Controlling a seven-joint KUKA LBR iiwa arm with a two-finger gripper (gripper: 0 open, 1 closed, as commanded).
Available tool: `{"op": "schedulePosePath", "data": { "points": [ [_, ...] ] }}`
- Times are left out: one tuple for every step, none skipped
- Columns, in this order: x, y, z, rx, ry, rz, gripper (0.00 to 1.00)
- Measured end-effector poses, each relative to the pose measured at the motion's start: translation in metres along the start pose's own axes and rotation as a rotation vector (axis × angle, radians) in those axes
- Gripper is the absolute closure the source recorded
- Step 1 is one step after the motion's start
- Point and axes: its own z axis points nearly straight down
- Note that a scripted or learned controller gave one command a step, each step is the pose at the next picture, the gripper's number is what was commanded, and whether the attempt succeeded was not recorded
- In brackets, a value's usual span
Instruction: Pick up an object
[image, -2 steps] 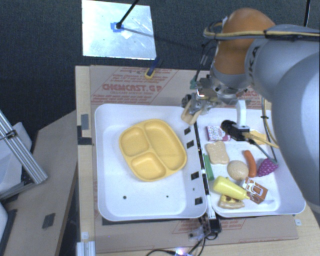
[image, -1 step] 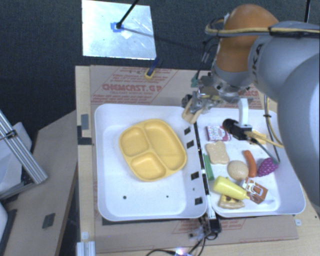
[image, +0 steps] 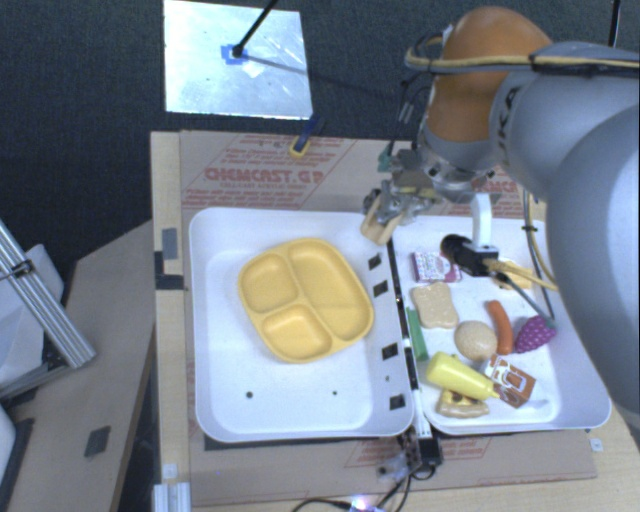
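The claw (image: 386, 216) hangs over the far rim of the bins, just past the far right corner of the yellow tray (image: 305, 298), about where the left bin (image: 215, 400) meets the right bin (image: 580, 400). How far it is open cannot be told from this slant. A tan lump (image: 375, 229) shows right at its tip, and whether the claw grips it or merely covers it cannot be told either.

The yellow tray, with its three compartments, lies in the middle of the left bin. All the loose things lie to the tray's right, in the right bin, none of them touching the claw:

- Closest to the claw is a pink-and-white packet (image: 431, 265), level with the tray's far edge.
- A slice of toast (image: 436, 305) is just nearer the camera than the packet, level with the tray's middle.
- A green stick (image: 416, 336) lies along the bin wall nearest the tray.
- Farther right of the tray sit a pale round ball (image: 476, 340), an orange sausage (image: 499, 327) and a purple bunch of grapes (image: 535, 333).
- Past the tray's near edge lie a yellow cone (image: 458, 374) and an orange-and-white wrapper (image: 512, 383), well apart from the claw.

Both bins rest on the desk (image: 250, 175).
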Motion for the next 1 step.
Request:
{"op": "schedulePosePath", "data": {
  "points": [
    [-0.0024,-0.0041,0.0102,0.002,0.0,0.004,1.0]
  ]
}}
